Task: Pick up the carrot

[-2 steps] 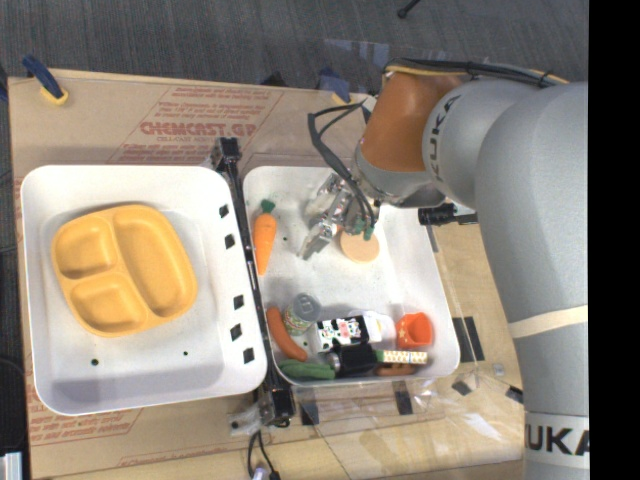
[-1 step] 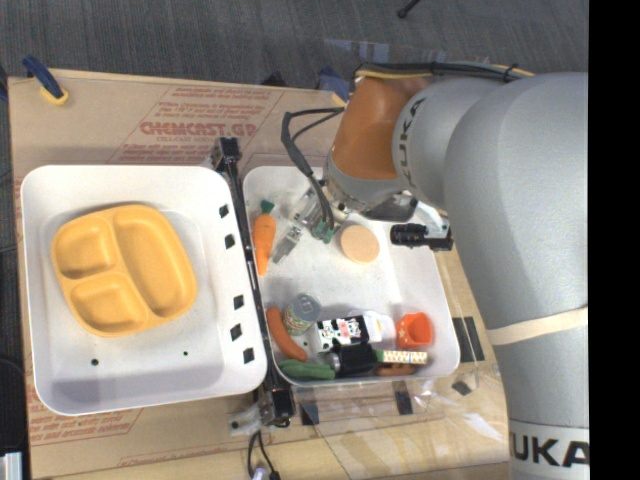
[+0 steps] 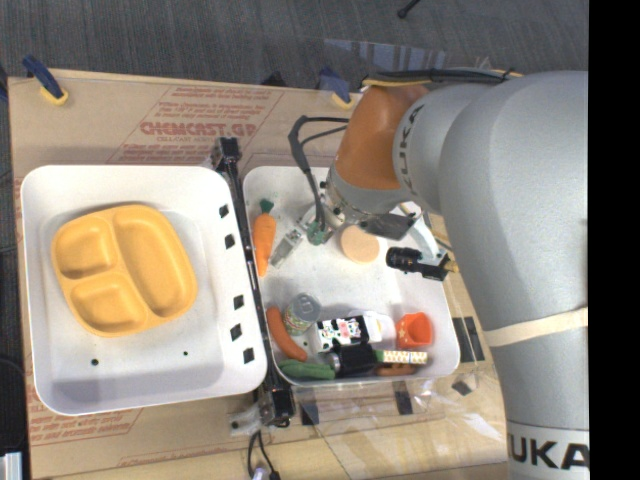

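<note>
The carrot (image 3: 263, 243), orange with a green top, lies lengthwise along the left wall of the right bin (image 3: 440, 308). My gripper (image 3: 286, 248) hangs low just to its right, a small gap away, pointing down and to the left. Nothing shows in its grasp. The grey arm with its orange band (image 3: 372, 143) reaches in over the bin's far right side.
A peach disc (image 3: 360, 245) lies right of the gripper. Along the bin's near edge sit a clear jar (image 3: 300, 313), a reddish-orange stick (image 3: 286, 336), a green item (image 3: 306, 370), a black-and-white box (image 3: 350, 331) and an orange cup (image 3: 415, 330). The left bin (image 3: 60, 378) holds a yellow divided plate (image 3: 122, 268).
</note>
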Robot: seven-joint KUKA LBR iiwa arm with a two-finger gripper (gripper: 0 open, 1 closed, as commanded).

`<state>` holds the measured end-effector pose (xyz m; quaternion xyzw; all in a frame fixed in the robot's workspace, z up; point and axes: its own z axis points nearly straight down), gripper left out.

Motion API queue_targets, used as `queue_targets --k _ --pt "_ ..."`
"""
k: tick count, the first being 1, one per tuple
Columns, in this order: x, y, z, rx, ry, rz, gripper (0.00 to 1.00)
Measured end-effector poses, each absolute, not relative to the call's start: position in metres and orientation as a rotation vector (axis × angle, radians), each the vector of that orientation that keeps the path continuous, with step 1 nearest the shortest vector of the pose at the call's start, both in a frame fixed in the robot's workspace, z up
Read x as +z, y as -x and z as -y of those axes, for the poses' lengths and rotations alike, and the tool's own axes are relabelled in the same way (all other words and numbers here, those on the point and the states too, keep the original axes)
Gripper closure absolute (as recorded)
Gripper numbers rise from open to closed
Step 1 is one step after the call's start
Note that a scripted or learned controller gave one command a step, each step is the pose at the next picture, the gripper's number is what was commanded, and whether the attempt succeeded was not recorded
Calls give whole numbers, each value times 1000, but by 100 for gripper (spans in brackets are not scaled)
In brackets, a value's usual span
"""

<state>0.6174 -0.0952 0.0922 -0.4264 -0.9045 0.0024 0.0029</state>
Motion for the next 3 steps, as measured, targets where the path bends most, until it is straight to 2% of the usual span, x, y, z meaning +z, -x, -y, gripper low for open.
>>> queue_targets --k 1,2,3 --pt "92 -645 104 3 1724 2627 0" --pt "92 -653 99 2 2311 2126 0" --pt "91 -654 97 16 2628 1707 0"
